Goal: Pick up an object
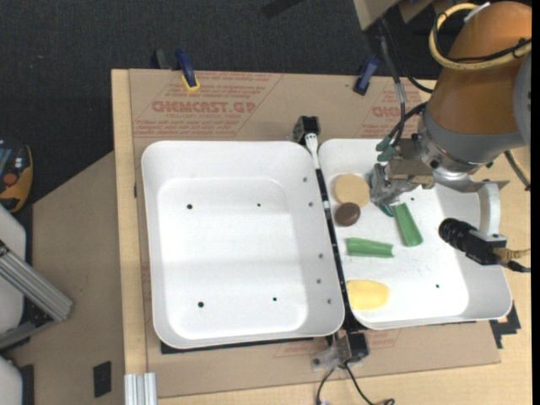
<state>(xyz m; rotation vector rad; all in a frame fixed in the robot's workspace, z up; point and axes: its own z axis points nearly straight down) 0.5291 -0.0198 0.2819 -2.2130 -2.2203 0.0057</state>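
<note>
Hovering over the right bin (447,264), the claw (386,197) sits at the upper end of a green stick (408,224), beside a tan disc (351,190); whether it is spread or pinching cannot be told.

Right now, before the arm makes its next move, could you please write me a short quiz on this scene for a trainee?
1. True or false: the yellow object lies in the bin that the gripper hangs over.
2. How many green pieces lie in the right-hand bin?
3. Which thing lies nearest the brown disc? A) tan round object B) yellow object C) blue clamp
Key: 1 true; 2 two; 3 A.
</note>
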